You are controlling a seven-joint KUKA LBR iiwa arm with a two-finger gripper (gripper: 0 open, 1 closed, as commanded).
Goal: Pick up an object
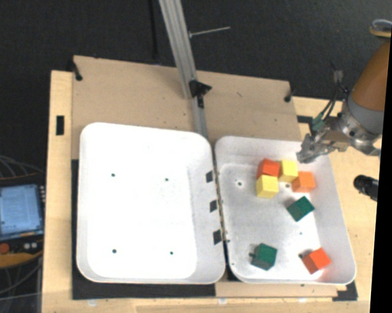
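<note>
Blocks (269,168), orange, yellow and green, lie in the right bin (241,264).

Just below the grey hand (311,149) sat an orange block (269,168), two yellow blocks (289,169) (266,186) and another orange block (304,181). Farther below lay two green blocks (300,208) (264,256) and an orange-red block (315,260). Both bins (150,142) (240,149) were white, the worktop (59,175) tan.

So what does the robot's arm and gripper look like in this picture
The arm is orange-brown higher up, with a grey collar at the wrist. The gripper below it is pale grey metal, small and blocky. Thin dark cables run beside the wrist.
</note>
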